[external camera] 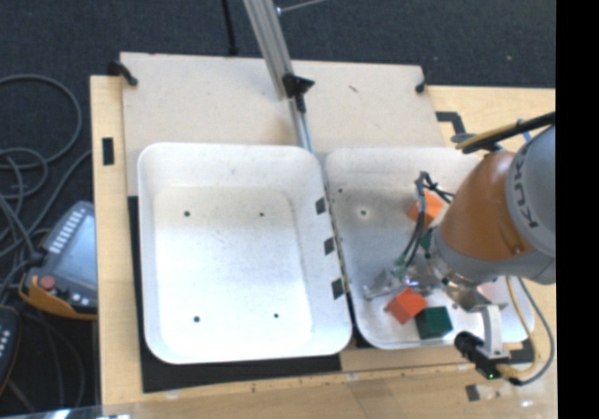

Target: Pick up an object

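In the right bin (365, 188) lie a red-orange block (404, 306) and a dark green block (433, 321) near the front wall. An orange object (426, 207) shows further back, partly behind the arm. My gripper (388, 284) reaches down into the bin just left of and above the red-orange block, close to it. The grey and orange wrist (482, 221) covers much of the bin's right side.
The left bin (234, 249) stands beside the right one, with a shared wall between them. A slanted aluminium post (267, 29) rises from behind the bins. Cables and a pendant (65, 258) lie off the bench at left.
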Tool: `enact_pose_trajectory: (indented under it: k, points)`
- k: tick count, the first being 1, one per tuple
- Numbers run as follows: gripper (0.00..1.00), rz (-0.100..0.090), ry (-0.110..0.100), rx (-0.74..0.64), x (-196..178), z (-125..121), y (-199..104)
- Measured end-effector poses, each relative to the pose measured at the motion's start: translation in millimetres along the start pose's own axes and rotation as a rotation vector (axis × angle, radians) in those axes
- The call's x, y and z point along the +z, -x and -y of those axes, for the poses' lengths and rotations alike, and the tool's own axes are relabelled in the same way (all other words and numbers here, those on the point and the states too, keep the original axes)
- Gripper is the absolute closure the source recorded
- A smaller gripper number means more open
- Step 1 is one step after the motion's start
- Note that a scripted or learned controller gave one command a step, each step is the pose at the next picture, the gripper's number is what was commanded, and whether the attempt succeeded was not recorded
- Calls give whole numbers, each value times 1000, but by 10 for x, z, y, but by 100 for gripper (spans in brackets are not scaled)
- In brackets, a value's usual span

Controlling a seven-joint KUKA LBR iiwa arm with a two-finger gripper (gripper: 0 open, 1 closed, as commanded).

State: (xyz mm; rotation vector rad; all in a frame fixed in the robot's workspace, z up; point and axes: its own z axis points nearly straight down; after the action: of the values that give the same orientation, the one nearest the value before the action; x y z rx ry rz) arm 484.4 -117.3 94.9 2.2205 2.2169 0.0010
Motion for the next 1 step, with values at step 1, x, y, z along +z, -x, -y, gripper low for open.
enact_pose_trajectory:
  k: [1]
  points:
    - [0, 0, 1, 0, -27, -5, 350]
